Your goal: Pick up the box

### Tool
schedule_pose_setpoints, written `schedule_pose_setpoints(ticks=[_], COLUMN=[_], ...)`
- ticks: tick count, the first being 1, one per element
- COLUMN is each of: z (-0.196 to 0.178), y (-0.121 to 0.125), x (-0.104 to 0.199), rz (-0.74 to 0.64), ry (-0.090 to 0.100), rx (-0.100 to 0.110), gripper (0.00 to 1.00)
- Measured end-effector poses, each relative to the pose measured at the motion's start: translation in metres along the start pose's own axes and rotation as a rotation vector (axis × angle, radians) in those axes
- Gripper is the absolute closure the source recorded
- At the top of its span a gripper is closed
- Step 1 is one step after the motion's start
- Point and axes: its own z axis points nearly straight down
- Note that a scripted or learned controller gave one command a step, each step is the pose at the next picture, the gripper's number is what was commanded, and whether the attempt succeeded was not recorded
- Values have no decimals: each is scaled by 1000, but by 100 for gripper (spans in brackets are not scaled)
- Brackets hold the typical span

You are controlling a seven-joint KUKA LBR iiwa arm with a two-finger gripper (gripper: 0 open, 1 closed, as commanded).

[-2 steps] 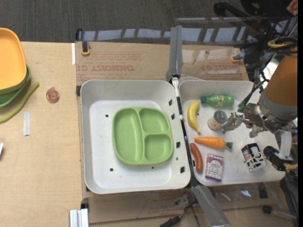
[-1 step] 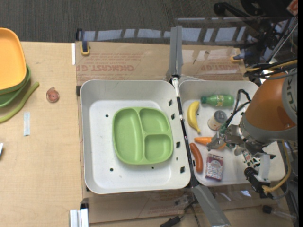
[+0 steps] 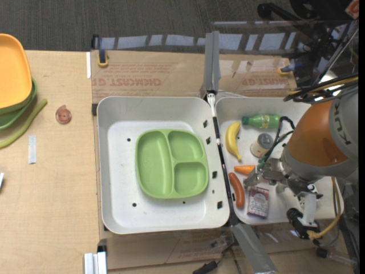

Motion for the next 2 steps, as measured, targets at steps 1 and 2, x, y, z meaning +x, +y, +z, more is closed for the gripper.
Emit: schedule_pose_setpoints(ticks=[1, 2], z=[-9, -17], y=[0, 0], x=[-1, -2], rz=[4, 8], ry=[0, -1], rx=[1, 3], gripper=[100, 100])
